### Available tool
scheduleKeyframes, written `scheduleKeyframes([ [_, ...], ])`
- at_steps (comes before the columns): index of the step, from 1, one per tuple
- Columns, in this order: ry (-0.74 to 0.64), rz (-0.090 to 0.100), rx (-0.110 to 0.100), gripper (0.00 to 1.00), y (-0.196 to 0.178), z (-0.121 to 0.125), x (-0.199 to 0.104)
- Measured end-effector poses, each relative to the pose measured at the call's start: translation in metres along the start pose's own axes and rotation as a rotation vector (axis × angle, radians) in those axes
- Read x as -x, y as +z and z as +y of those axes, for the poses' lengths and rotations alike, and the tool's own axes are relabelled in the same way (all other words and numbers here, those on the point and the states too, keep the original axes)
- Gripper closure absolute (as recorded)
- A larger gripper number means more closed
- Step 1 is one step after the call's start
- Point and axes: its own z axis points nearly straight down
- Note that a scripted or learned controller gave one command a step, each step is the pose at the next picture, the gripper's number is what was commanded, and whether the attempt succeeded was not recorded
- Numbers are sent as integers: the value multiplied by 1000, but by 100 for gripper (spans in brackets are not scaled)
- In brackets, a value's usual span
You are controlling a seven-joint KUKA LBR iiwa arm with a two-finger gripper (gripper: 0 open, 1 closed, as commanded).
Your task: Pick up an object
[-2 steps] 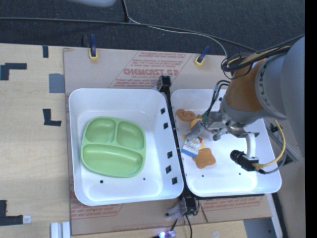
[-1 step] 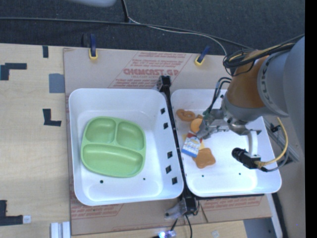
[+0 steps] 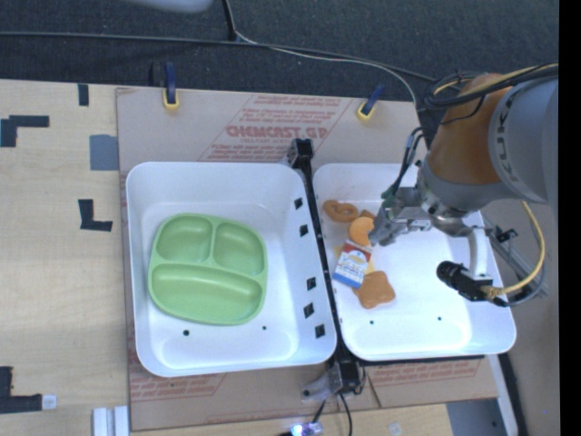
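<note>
In the right bin (image 3: 454, 334), near its left wall, lie several small objects: a brown pretzel-like piece (image 3: 340, 211), an orange ball (image 3: 360, 230), a small white and blue packet (image 3: 352, 266) and a tan cookie-like piece (image 3: 375, 290). My gripper (image 3: 379, 232) hangs low over the bin, right beside the orange ball on its right side. The fingers are dark and small, and I cannot make out their spacing. Nothing is seen lifted.
The left bin (image 3: 163, 334) holds a green divided plate (image 3: 208, 269). A black divider (image 3: 313, 243) runs between the bins. The grey arm with its orange band (image 3: 467, 143) fills the upper right. A black fitting with a yellow cable (image 3: 467, 282) hangs over the right bin.
</note>
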Motion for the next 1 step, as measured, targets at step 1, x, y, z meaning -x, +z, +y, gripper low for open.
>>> scheduleKeyframes([
  [1, 0, -1, 2, 100, -44, 6, 2],
])
